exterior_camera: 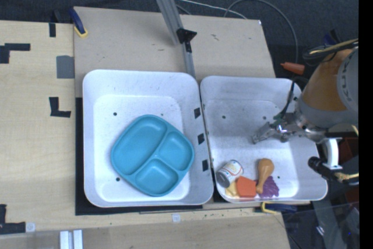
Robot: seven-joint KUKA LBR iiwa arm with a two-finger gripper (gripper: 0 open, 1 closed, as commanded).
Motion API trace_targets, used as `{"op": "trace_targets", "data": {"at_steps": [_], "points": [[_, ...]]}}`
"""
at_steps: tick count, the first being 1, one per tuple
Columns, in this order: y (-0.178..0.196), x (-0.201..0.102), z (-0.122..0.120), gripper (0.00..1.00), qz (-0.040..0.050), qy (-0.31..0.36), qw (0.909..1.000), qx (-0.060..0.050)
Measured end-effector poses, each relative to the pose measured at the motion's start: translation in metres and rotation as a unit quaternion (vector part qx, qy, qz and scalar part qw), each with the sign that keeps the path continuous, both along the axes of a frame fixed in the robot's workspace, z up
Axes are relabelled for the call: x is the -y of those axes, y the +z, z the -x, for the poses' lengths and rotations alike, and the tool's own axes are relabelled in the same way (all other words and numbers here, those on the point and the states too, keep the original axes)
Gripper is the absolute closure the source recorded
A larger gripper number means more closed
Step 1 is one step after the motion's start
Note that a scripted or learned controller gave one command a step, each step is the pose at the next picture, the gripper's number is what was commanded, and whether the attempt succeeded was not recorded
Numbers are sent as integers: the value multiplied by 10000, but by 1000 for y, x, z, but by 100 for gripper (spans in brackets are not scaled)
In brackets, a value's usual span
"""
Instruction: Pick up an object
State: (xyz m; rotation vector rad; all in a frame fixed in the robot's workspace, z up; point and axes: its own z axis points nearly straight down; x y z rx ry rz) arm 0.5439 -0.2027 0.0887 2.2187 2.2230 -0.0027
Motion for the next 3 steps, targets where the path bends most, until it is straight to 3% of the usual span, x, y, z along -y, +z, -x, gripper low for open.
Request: {"op": "trace_targets", "data": {"at_steps": [1, 3], "points": [[11, -1, 0, 100, -6, 6, 10000, 0], [128, -7, -11, 100, -2, 6, 10000, 27]]}}
